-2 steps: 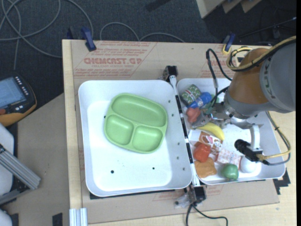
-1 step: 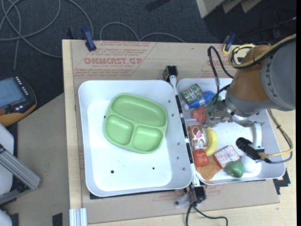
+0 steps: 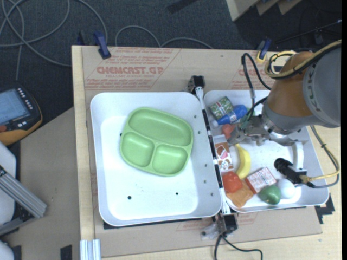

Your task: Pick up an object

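Over the right bin [image 3: 317,196] my arm [image 3: 309,93] reaches in from the right, and my tool [image 3: 242,132] is low among the objects near the bin's left wall. Whether it is released or clenched I cannot tell, because the wrist covers it from this camera. I see no object lifted, so I judge that the pick is not yet done: the grasp and the lift are both left.

On the worktop [image 3: 87,145] the left bin [image 3: 108,194] is the larger one in view and holds one green tray [image 3: 157,141] with three compartments, all of them bare.

The right bin holds the small things. A banana [image 3: 244,161] lies just below my tool, a white carton [image 3: 223,156] lies along the left wall beside it, and a can [image 3: 222,109] with a blue packet [image 3: 239,113] is at the far end. At the near end there are a red fruit [image 3: 232,182], a pink box [image 3: 262,177] and a green fruit [image 3: 269,194]. The banana is closest to my tool, so I think this is the object to pick.
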`<action>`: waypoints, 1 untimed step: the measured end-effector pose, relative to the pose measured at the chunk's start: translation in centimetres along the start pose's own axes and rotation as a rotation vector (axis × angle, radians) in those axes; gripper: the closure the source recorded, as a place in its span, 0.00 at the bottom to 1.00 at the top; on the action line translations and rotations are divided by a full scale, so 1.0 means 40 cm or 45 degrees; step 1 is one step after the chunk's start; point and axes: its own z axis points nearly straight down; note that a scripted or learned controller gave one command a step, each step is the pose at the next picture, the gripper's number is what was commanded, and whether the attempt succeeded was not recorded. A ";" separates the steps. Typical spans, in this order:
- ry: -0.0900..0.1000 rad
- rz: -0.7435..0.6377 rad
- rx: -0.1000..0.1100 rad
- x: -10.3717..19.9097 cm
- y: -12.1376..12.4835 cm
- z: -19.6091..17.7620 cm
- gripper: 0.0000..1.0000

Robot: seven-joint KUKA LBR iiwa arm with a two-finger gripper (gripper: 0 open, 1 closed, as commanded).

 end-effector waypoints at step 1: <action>0.000 0.000 0.006 -0.017 -0.065 0.037 0.00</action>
